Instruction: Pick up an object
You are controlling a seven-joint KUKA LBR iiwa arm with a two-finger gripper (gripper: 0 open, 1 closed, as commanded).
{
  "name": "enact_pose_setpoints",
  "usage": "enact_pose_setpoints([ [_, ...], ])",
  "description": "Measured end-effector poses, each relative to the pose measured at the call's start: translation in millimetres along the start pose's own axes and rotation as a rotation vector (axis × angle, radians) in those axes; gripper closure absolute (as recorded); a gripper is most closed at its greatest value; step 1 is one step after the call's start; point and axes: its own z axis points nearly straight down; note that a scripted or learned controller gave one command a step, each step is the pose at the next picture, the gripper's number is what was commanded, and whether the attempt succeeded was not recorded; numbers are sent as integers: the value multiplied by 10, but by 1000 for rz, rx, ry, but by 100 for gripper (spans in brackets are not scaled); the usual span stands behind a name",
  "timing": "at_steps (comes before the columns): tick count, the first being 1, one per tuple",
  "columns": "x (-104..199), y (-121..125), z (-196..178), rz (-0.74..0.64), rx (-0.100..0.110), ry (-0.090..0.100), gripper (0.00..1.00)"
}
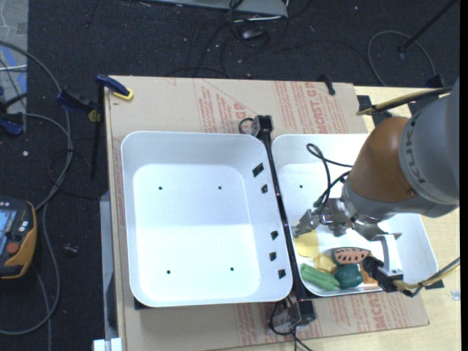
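The claw [316, 221] hangs low in the right bin [292, 156], near its left wall, its metal parts a small blurred tangle, so whether it is released or clenched cannot be told. Nothing can be made out between its tips. Right of it the arm's orange band [380, 163] and grey body cover the bin's right half and run off the frame edge. Just below the claw lies a pale yellow piece [307, 243]. Further below and to its right sit a green block [319, 277], a darker green object [349, 276], and a watermelon-slice toy [350, 255], close together at the bin's near edge; a white part of the arm overlaps them on the right. Left of the claw, past the divider, is the left bin [197, 152]. Both bins rest on a cardboard sheet [219, 97] over dark floor strewn with cables [44, 152].
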Motion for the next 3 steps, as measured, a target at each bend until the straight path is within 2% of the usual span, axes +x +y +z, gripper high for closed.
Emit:
enact_pose_setpoints([
  [1, -10, 10, -118, 1, -4, -1, 100],
  [2, -11, 62, -731, 0, -4, 0, 100],
  [3, -19, 34, -1153, 0, -2, 0, 100],
])
